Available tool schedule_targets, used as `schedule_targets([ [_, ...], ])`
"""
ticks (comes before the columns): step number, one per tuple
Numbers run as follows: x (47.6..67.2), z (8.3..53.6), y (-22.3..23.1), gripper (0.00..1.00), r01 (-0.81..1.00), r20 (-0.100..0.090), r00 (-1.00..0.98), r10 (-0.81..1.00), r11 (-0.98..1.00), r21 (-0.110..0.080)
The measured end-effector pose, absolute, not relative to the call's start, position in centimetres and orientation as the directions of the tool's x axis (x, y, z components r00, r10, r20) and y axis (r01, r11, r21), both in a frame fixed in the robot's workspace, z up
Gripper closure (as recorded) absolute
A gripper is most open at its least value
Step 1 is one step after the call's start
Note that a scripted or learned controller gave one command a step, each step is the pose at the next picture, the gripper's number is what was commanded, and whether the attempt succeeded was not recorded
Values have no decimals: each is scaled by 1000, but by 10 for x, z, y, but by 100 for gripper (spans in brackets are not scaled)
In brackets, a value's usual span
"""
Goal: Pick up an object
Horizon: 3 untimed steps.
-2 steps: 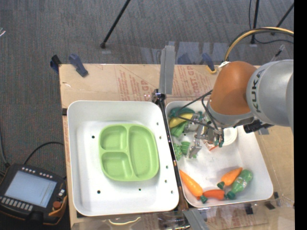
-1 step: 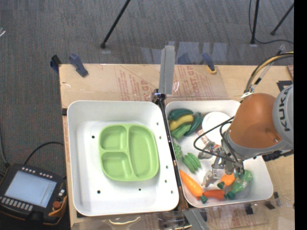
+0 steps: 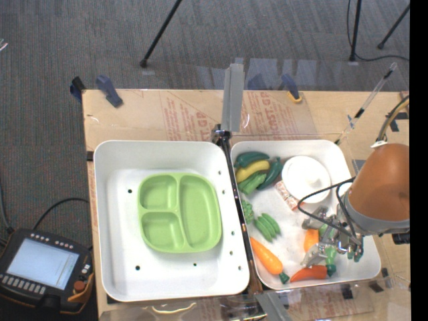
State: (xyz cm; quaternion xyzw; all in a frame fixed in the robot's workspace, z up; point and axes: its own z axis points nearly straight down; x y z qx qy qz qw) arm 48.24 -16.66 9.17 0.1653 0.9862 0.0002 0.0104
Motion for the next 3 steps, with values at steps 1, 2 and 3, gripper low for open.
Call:
schedule_targets([
  [1, 477, 87, -102, 0, 297, 1, -955, 297, 955, 3],
  [2, 479, 89, -82, 0, 288, -10, -957, 288, 957, 0],
  [3, 477, 89, -157, 0, 224, -7, -975, 224, 975, 0],
])
